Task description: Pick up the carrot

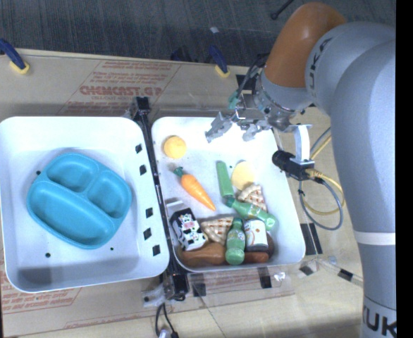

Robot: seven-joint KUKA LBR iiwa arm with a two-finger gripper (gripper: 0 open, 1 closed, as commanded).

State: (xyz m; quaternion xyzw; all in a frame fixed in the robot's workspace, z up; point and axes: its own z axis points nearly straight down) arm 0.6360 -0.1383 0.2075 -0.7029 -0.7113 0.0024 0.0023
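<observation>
The arm [347, 118] fills the right side, its grey trunk cut off by the frame at the bottom and its orange band at the top. It reaches left so that the wrist hangs over the far edge of the right bin [285, 189], which I judge to be a waiting pose above the clutter before a descent.

The left bin [9, 210] holds only a blue tray [79, 199] with three sections, lying flat near its middle, well apart from the work.

In the right bin most items are heaped against the near wall: a cow-print box [187, 229], a waffle piece [217, 227], small bottles [247, 236] and a brown sausage [206, 255] beneath them. They overlap so much that several are only partly seen and hard to name.

The gripper [233, 127] hangs at the far end of this bin with its two fingers spread apart and nothing between them.

The carrot [196, 190] lies alone on bare white floor, left of centre in the right bin, slanted with its green top pointing far-left. It sits apart from the heap, so a grasp looks feasible, though the gripper is not yet over it. A green stick [223, 178] stands just right of it, and a yellow ball [174, 146] lies just beyond its top. A pale round thing [243, 174] beside the stick is too blurred to identify.
</observation>
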